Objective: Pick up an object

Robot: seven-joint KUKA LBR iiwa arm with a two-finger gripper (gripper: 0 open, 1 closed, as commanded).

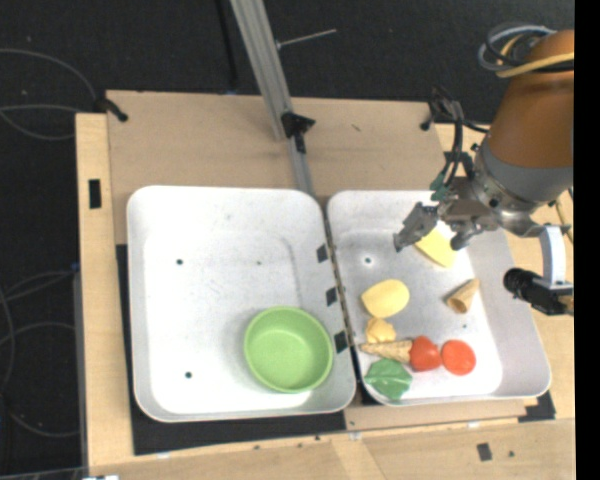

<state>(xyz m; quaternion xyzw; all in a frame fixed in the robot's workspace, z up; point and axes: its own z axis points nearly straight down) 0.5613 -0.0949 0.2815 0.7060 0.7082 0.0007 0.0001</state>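
Spread apart, the two dark fingers (413,230) of the gripper (438,234) stand on either side of a pale yellow wedge (437,249), one at its left and one at its right. Whether they press on it I cannot tell from here; the piece sits low between the tips and may just as well be lying on the floor of the right bin (520,353). Above the gripper rises the grey wrist, and over that the broad orange band of the arm (535,98).

Taking the yellow wedge as the mark: just below it and a little to the left lies a rounded yellow piece (385,297), like a lemon or potato. Below and to the right of the wedge, apart from it, sits a small tan cone-shaped piece (463,295). Further down from the wedge a smaller yellow lump (379,330) touches a tan stick-like piece (387,348), and beside these sit two red balls, a left red ball (426,354) and a right red ball (459,358), close together. Lowest of all, well below the wedge, a green leafy piece (387,378) lies against the near wall.

Well to the left of the wedge is the left bin (180,228), and a green bowl (288,349) stands upright in its lower right part.
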